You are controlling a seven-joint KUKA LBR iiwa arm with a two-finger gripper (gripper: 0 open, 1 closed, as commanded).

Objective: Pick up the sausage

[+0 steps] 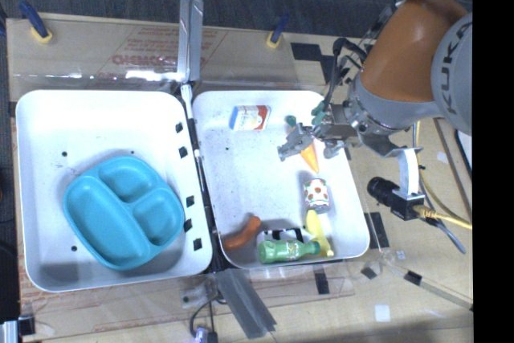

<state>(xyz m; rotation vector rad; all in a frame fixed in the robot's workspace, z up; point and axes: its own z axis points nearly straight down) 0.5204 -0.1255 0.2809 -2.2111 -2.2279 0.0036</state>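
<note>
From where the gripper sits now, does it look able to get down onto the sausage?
Probably yes. The sausage lies uncovered near the right bin's front-left corner; the gripper is above open floor. The green bottle beside it and the wall crowd it.

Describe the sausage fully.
The sausage is a short, curved orange-brown piece with a smooth, slightly glossy skin that looks like toy plastic. It lies flat on the floor of the right bin, near the front left corner, slanting up to the right. Its upper end is close to the green bottle; contact is unclear. The gripper is well away.

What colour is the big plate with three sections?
The divided plate in the left bin is light blue, seen in the camera view.
</note>
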